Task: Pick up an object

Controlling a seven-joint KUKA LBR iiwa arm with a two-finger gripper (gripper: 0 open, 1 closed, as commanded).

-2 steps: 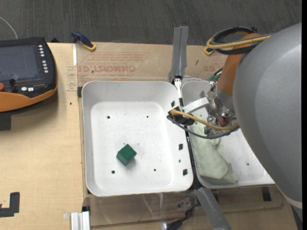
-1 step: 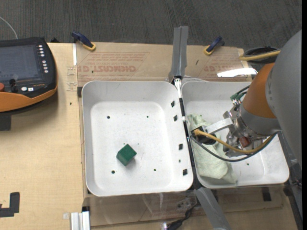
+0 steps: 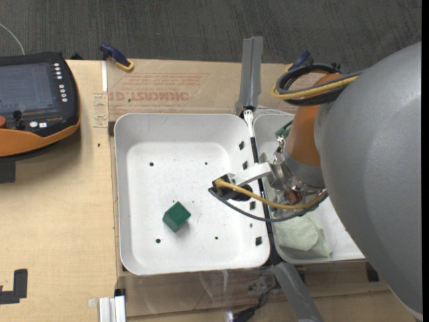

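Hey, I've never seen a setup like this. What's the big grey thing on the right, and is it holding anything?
This is one picture, from a camera fixed above a bench, looking down at a slant. The big grey shape is a robot arm with an orange band, reaching in from the right. Its gripper hangs over the edge where two shallow white bins meet; I cannot tell whether it holds anything. The left bin has a small green block lying apart from the arm. The right bin holds a pale crumpled thing, perhaps a cloth. The screen with orange trim at far left is a handheld control pendant.
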